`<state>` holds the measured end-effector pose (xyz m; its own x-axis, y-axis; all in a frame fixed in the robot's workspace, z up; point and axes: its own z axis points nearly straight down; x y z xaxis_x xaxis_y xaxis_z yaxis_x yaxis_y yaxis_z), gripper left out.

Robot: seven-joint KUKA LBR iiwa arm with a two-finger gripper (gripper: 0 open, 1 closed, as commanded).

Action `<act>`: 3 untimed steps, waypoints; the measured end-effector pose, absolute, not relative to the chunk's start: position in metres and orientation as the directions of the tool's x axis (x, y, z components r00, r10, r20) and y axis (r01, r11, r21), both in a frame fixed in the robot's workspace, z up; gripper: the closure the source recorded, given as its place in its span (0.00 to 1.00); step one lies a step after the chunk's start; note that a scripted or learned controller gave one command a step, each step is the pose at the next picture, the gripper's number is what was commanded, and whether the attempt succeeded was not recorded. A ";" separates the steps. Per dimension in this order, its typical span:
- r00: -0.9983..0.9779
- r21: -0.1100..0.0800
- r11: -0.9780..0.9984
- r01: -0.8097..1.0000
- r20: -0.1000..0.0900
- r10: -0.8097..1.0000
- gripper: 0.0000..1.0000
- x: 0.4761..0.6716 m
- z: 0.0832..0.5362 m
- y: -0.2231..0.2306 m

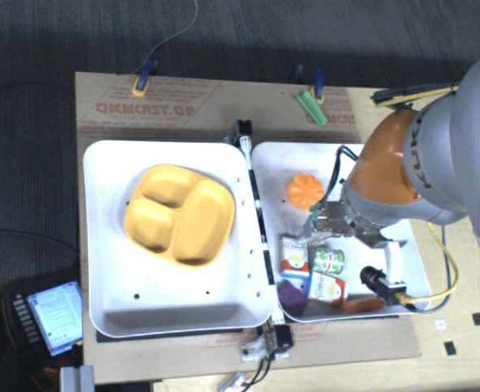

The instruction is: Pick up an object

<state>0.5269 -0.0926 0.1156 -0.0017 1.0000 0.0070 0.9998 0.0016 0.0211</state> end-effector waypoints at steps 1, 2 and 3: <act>-0.002 0.021 0.001 1.000 0.007 1.000 0.00 0.527 0.116 -0.093; 0.000 0.026 0.000 1.000 -0.001 1.000 0.00 0.492 0.092 -0.093; 0.002 0.031 -0.002 1.000 -0.004 1.000 1.00 0.495 0.105 -0.095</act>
<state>0.4946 -0.0953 0.1049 0.0021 1.0000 -0.0044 0.9995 -0.0020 0.0313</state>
